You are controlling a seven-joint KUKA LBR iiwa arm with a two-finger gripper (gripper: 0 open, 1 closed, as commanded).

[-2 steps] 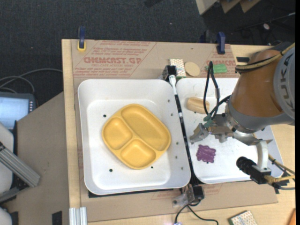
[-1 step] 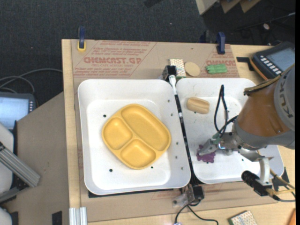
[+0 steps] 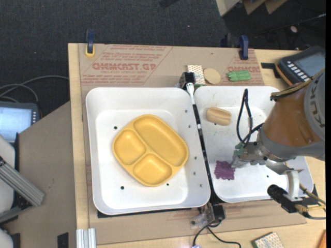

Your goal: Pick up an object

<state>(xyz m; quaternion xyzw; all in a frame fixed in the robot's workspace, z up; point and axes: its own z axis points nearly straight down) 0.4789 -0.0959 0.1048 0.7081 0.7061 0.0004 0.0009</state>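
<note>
A: What is the setting?

B: A wooden desk (image 3: 77, 154) stands on dark carpet, and two shallow white bins sit on it side by side. Loose cables trail off the desk's near edge.

A: Start with what is nearest the camera.

B: In the right bin (image 3: 248, 192), a small purple object (image 3: 224, 170) lies on the floor of the bin, close to its left wall. The gripper (image 3: 242, 156) is just beside it, at its upper right, low over the bin floor. I cannot tell whether the jaws are spread or pressed together, and nothing shows between them. The purple object looks to be resting on the bin, not lifted.

A: And the arm?

B: The arm (image 3: 295, 123) comes in from the right, its orange band sitting over the right bin. A black cable loops up from the wrist.

A: What is in the other bin?

B: The left bin (image 3: 98, 118) holds a yellow plate (image 3: 150, 150) with three compartments, lying near the middle.

A: Farther back?

B: A tan, roll-shaped piece (image 3: 219, 116) lies in the far part of the right bin, well apart from the purple object. Beyond the bins, on a brown board, there is a round tan disc (image 3: 211, 76) and a green item (image 3: 238, 76) just beside it. Two blue clamps (image 3: 90, 41) hold the board's far edge.
</note>
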